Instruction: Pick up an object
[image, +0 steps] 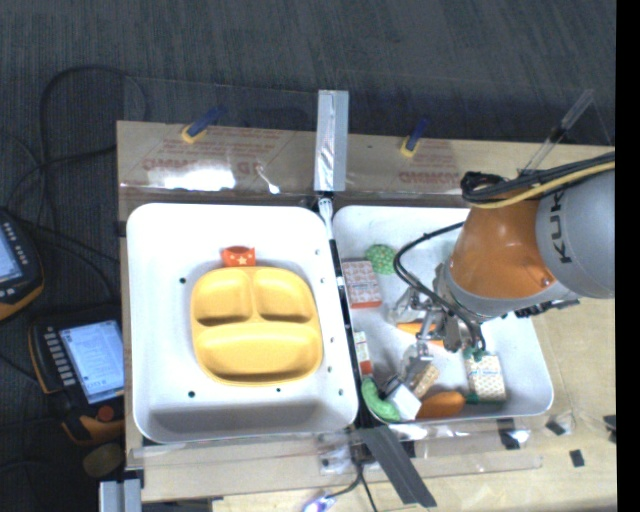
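My gripper (424, 352) hangs low inside the right bin (530, 345), under the grey arm with its orange band (497, 258). It is over a cluster of small items near the bin's front. Just below it lies a tan speckled piece (426, 379), with a white piece (405, 404) and a green item (373, 397) to its left. An orange-brown item (441, 404) and a small speckled box (486, 378) lie to the right. An orange strip (407, 325) shows just left of the gripper. The view does not show anything held.
A red-and-white packet (360, 282) and a green dotted item (381, 258) lie at the right bin's left side. The left bin (160, 250) holds a yellow divided tray (258, 325) and a small red object (238, 257). Black cables loop beside the wrist.
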